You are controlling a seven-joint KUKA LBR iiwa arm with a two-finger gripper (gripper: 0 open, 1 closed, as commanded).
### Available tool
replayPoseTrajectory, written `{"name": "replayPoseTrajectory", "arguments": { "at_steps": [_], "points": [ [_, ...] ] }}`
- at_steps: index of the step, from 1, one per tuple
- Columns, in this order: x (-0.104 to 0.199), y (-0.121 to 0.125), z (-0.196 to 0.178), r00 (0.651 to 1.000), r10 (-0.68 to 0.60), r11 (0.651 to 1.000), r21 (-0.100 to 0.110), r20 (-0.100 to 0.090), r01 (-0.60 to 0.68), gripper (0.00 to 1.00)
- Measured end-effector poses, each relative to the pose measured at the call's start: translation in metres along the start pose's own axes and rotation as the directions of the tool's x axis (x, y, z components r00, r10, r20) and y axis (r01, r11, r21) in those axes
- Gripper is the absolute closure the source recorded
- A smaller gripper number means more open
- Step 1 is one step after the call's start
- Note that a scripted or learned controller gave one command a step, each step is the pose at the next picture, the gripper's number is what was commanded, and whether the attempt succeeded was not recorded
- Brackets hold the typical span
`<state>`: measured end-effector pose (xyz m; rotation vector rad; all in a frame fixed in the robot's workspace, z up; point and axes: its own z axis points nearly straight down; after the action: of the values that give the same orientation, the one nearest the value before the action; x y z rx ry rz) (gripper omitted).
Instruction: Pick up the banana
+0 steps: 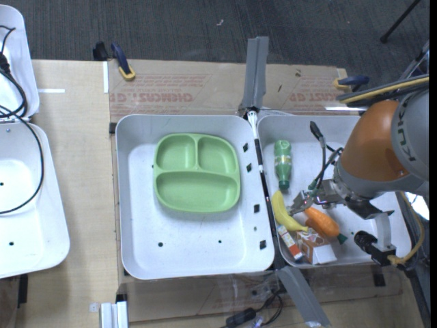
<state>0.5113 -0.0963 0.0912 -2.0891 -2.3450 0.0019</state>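
While the gripper [305, 201] hangs low in the right bin [328, 123], we cannot tell its finger state; we note the banana [283, 212] just left of it, beside the carrot [322, 222].

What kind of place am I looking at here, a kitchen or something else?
Probably a robot testing lab, not a kitchen: a robot arm reaches over two white bins, with toy-like food such as a banana and a green plate.

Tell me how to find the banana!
Look in the right-hand white bin, along its left wall. Just below the green bottle lies the banana, next to the carrot. It is the one curved yellow thing there.
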Motion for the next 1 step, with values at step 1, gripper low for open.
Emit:
{"name": "replayPoseTrajectory", "arguments": {
  "at_steps": [1],
  "points": [
    [0.0, 0.0, 0.0, 1.0, 0.0, 1.0, 0.0, 0.0, 0.0, 0.0]
  ]
}}
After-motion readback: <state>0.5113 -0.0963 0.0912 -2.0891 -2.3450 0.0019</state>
